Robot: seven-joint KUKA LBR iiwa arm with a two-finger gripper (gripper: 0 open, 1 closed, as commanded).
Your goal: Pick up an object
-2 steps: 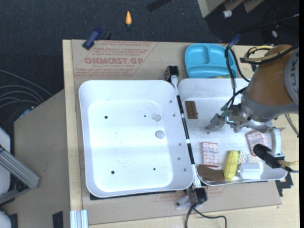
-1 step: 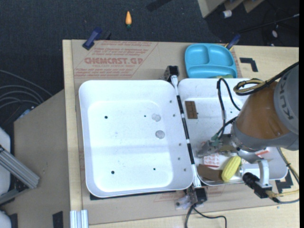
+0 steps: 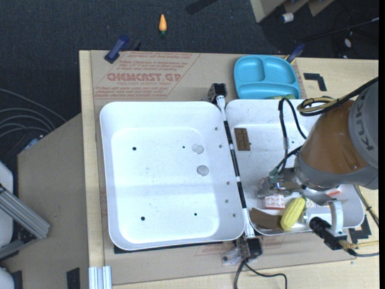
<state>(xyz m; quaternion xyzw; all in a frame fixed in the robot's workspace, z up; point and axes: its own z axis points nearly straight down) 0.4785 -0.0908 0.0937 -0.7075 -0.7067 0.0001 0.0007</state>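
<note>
- Bench (image 3: pixel 150 77): cardboard-brown top w/ red lettering, carries both bins side by side.
- Left bin (image 3: pixel 120 125): white, shallow, just a few dark dots and two greyish round marks near its right wall.
- Right bin (image 3: pixel 258 116): white, shares the centre divider w/ left bin. Objs sit in its near part; far part has only a small brown tag (image 3: pixel 242 139).
- Arm (image 3: pixel 340 143): grey w/ orange band, comes in from the right, wrist hangs over the near-right part of right bin and covers a good chunk of it.
- Blue tray (image 3: pixel 266 76): on bench behind right bin, not in play.
- Gripper (image 3: pixel 278 185): low over the clutter, at the arm's left edge. Fingers are lost against wrist and clutter, so can't tell how far open it is or whether it has hold of anything. Nothing visibly between fingers.
- Brown obj (image 3: pixel 263 218): flat, curved, at near wall of right bin, just left of the yellow one.
- Yellow obj (image 3: pixel 293 213): likely target, looks like a corn cob. In near part of right bin, just beside gripper on its near-right side. Long axis runs roughly far-right to near-left, tilted.
- Red/white packet (image 3: pixel 274 201): small, between gripper and yellow obj, touching or nearly.
- Key relation, my read: target is toward the near wall from the gripper, so a short shift that way, jaws set across the cob's long axis. Packet and brown obj crowd it, mis-grab risk.
</note>
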